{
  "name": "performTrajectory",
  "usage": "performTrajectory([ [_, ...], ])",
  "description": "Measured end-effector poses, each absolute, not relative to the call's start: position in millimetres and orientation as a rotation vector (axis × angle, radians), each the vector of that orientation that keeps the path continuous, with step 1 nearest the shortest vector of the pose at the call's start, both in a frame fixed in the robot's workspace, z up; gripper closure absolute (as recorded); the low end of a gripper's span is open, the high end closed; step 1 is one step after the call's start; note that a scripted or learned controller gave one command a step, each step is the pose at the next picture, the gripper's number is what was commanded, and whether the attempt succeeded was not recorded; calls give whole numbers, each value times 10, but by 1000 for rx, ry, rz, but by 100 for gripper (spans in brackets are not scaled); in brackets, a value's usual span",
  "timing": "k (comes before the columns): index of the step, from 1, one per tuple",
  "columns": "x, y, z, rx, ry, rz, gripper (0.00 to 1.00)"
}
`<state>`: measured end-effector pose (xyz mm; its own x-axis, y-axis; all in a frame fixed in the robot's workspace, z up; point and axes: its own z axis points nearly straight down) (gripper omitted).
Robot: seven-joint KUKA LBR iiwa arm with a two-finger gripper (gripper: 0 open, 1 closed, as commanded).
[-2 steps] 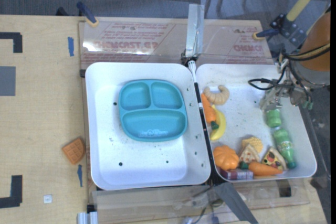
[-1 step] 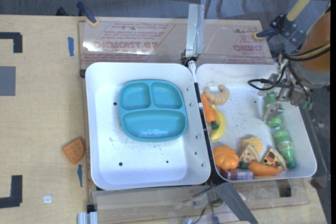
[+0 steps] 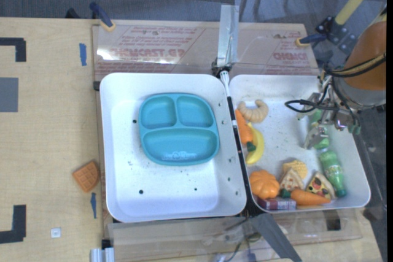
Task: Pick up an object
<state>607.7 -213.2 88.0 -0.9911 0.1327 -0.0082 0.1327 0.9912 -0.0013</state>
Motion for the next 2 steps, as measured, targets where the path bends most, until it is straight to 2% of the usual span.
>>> performTrajectory([
  [1,5945,-2237,881,214,3128,-2,0],
  [2,5952,-2024,885,393,3109,-1,0],
])
